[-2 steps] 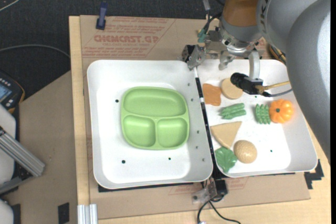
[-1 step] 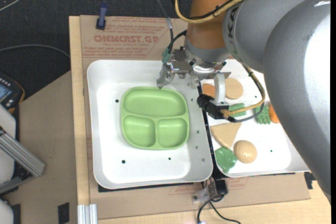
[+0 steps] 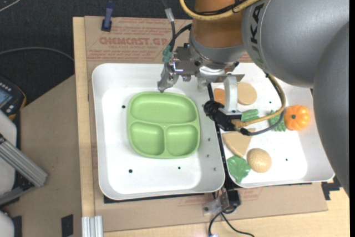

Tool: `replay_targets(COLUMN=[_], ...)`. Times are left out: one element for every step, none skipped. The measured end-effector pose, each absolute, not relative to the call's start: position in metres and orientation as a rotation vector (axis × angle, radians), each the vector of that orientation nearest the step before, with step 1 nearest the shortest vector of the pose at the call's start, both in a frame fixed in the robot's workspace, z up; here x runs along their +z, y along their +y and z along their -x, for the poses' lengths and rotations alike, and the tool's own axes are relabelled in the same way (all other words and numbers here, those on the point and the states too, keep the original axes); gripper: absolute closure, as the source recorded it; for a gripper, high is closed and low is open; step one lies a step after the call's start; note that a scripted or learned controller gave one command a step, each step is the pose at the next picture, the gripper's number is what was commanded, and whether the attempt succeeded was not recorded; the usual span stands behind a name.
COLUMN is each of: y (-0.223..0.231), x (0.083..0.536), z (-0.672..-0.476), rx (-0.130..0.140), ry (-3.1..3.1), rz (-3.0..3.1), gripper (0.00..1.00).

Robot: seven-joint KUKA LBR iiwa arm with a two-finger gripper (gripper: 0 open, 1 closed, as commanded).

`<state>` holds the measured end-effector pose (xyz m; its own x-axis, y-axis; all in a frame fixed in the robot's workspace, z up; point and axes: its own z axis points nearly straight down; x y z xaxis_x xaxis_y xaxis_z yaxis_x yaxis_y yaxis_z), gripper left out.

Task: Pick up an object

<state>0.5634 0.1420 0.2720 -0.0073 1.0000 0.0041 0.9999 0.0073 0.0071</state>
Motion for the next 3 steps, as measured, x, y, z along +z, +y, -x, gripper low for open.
replay_targets(y=[0.185, 0.187, 0.227], x=[0.105, 0.120, 0.328], z=[-0.474, -0.478, -0.483], rx=[-0.013, 0.003, 0.027], ry=[2.233, 2.237, 2.225], rz=[-2.223, -2.215, -2.211], gripper=[0.00, 1.00, 1.00])
